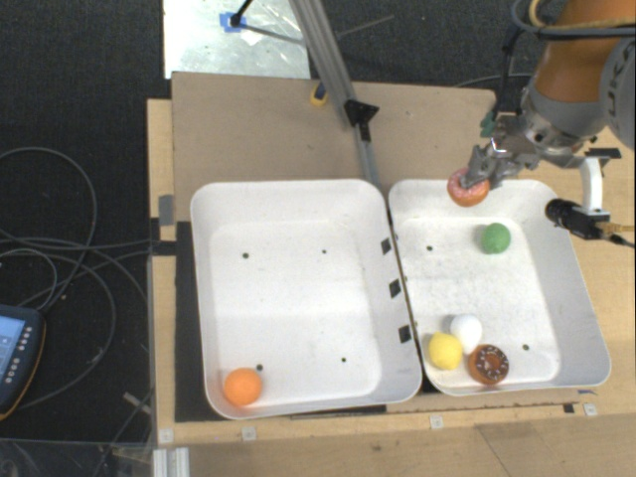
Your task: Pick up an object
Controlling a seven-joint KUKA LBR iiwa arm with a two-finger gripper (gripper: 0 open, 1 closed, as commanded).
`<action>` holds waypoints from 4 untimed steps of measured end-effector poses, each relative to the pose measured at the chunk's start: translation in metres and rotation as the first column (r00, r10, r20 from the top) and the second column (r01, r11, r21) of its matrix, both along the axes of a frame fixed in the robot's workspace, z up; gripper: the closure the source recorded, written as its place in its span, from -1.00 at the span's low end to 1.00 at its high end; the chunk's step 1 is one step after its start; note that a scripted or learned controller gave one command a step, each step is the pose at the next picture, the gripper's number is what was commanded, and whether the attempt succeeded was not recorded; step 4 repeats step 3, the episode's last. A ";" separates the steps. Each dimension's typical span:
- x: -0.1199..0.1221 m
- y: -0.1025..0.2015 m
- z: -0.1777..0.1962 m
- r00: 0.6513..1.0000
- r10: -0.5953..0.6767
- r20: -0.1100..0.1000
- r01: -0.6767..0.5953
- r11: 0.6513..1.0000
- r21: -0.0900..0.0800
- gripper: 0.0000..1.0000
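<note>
fixed camera above bench [298,117], looking down aslant on both bins [298,207].

The robot arm [586,38] at the upper right is orange and grey, with black and yellow cables looping on top.

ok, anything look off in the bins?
One thing: a pink-frosted donut sits at the far rim of the right bin, directly under the gripper, not flat on the floor like the other items. Nothing spilled or visibly damaged.
</note>
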State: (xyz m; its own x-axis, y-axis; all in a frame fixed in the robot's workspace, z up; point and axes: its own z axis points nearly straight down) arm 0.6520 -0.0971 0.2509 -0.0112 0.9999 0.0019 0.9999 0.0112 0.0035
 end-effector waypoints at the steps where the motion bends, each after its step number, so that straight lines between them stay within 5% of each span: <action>1: 0.009 0.055 0.007 1.000 0.000 0.000 0.000 1.000 0.000 1.00; 3: 0.024 0.162 0.009 1.000 -0.001 0.000 0.001 1.000 0.000 1.00; 4: 0.024 0.162 0.009 1.000 -0.001 0.000 0.001 1.000 0.000 1.00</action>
